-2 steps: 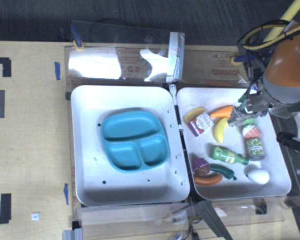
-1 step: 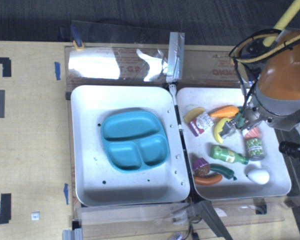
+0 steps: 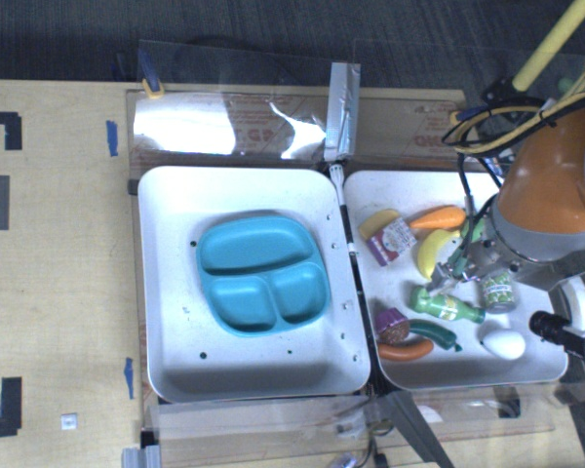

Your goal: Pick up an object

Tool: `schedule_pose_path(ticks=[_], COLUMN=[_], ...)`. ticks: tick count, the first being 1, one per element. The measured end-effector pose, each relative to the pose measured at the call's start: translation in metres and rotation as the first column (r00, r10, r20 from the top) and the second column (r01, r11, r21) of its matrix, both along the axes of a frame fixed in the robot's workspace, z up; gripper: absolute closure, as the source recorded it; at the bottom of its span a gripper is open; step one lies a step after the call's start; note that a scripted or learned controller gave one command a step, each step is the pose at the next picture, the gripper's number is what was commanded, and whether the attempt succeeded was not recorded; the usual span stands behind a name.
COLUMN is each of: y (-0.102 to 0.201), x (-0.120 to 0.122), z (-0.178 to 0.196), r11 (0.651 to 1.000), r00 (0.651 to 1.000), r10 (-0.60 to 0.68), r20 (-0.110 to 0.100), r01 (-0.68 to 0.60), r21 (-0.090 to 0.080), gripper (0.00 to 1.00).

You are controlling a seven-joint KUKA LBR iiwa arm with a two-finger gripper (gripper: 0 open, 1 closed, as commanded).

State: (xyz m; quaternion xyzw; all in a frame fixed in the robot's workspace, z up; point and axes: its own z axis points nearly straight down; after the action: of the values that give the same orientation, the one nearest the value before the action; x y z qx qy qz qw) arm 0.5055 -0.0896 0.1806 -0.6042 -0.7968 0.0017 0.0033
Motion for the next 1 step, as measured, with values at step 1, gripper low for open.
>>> schedule_pose_path(ticks=[1], y=[-0.047], x=[-0.0179], z=[0.0273], r11=[0.965], r00=[0.965], r10=[0.262], r20=[0.008], r01=[-0.262], r21=[-0.002], gripper=[1.0])
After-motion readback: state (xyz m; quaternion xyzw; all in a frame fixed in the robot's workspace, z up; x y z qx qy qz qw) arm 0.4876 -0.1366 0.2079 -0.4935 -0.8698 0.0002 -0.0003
